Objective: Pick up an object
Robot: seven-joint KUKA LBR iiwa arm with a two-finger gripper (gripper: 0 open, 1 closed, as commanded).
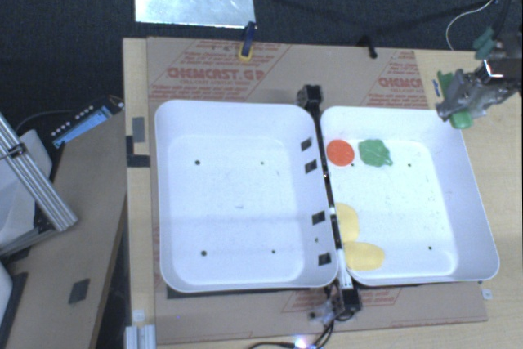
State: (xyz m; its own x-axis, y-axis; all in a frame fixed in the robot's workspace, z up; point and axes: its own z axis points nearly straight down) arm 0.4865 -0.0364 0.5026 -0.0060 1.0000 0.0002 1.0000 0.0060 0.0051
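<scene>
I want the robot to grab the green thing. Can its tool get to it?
Probably yes. The green thing lies in the open in the right bin, nothing over it, and the tool hangs by that bin's far right corner.

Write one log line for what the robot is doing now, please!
gripper: above right bin's top right corner | orange disc, green piece, yellow pieces: in bin | nothing picked

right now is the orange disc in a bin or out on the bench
In. The orange disc lies on the floor of the right bin, near the divider, beside the green piece.
</scene>
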